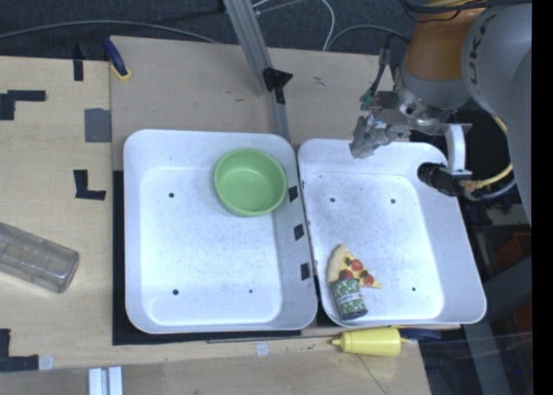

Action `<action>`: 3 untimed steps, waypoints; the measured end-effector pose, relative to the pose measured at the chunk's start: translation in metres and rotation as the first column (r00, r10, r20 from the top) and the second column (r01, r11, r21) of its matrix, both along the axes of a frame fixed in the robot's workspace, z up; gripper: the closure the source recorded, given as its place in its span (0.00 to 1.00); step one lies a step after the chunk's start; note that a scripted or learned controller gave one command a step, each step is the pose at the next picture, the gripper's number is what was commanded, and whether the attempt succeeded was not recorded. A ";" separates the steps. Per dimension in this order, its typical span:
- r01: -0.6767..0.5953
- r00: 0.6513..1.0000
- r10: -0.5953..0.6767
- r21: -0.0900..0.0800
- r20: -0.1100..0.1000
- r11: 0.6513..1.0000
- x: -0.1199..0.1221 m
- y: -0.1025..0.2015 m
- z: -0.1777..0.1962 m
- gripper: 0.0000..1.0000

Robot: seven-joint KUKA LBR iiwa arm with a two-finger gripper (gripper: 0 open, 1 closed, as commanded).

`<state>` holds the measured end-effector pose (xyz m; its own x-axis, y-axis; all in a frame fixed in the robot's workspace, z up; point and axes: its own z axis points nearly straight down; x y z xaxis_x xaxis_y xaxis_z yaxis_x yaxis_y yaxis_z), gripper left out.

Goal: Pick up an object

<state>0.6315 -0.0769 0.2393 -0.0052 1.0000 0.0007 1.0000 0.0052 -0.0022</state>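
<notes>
- A yellow squeeze bottle [370, 342] lies on its side on the bench [207, 82], just outside the near rim of the right bin [449, 238]. It sits outside both bins and is judged a poor choice for this attempt.
- Inside the right bin, at its near-left corner, a pizza-slice toy [352, 265] and a small green can [350, 298] lie touching each other, the can on the near side. These are the closest candidates to the arm.
- The two items crowd each other and the bin's left wall. A descent centred on the can, with the closing line set across its narrow width, is judged the cleaner grasp; the flat slice offers little to close on.
- Risk noted: a descent too far left may strike the bin wall or the divider between the bins.
- A green bowl [250, 181] rests upright in the far part of the left bin [173, 298], well apart from other items. Its rim is graspable, but the reach is longer.
- A clear plastic cup [34, 257] lies on the bench at far left, outside the bins.
- The tool [370, 136] hangs over the far-left rim of the right bin, carrying nothing visible; whether it is apart or together cannot be told.
- Step in hand: approach, with a travel toward the near side needed before any descent.
</notes>
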 end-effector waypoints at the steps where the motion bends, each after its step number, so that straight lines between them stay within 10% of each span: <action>1: -0.001 1.000 0.001 0.001 -0.001 1.000 -0.011 0.052 -0.014 1.00; 3: -0.001 1.000 0.001 0.000 0.000 1.000 -0.034 0.154 -0.016 1.00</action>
